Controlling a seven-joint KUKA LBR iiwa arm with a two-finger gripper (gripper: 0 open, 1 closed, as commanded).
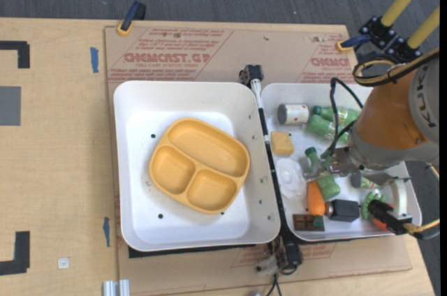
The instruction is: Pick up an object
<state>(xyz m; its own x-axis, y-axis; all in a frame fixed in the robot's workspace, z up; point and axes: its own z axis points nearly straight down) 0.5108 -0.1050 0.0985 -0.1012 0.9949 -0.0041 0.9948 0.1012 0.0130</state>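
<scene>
- In the right bin (412,214), near its middle, the gripper (323,163) is low among the small things; the grey arm (412,127) with its orange band comes in from the right edge of the tabletop (56,148).
- How far the fingers are open I cannot tell, because the wrist and the things around hide them; I see nothing clearly held between them.
- Just below the gripper lies an orange carrot-shaped thing (316,200), and beside it a small green block (329,186).
- A black block (343,210) lies near the front edge of the right bin, to the right of the carrot-shaped thing, and a small brown piece (307,221) is at the front left corner.
- A yellow sponge-like cube (282,142) is close to the left wall of the right bin, and below it lies a clear or white round thing (290,176).
- At the back edge of the right bin a white cylinder (293,113) lies on its side, with a green bottle (323,124) just beside it on the right.
- At the front right corner there is a green and orange thing (377,211), partly under the arm.
- The left bin (133,113) holds a yellow plate with three sections (199,165), lying flat near its middle, a little turned against the bin edges.
- Both bins stand side by side on a brown cardboard sheet (174,50) with red print, which lies on the tabletop.
</scene>
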